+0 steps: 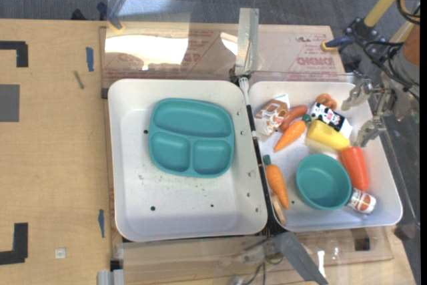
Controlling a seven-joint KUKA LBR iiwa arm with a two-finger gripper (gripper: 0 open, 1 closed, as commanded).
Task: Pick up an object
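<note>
The right bin (393,200) holds several toys: a teal bowl (323,181), a yellow block (325,135), an orange carrot (290,135), a second carrot (277,185) by the left wall, a red-orange vegetable (355,167), a black-and-white spotted item (329,117), a small carton (272,113) and a little can (362,202). My gripper (361,114) hangs over the bin's upper right part, just right of the yellow block and the spotted item. Its fingers (369,132) stand apart, open, with nothing between them.
The left bin (127,210) carries a teal divided plate (192,137). A metal divider (247,43) rises behind the wall between the bins. Clear plastic sheeting (153,30) lies beyond the left bin. The wooden bench (47,143) stretches to the left.
</note>
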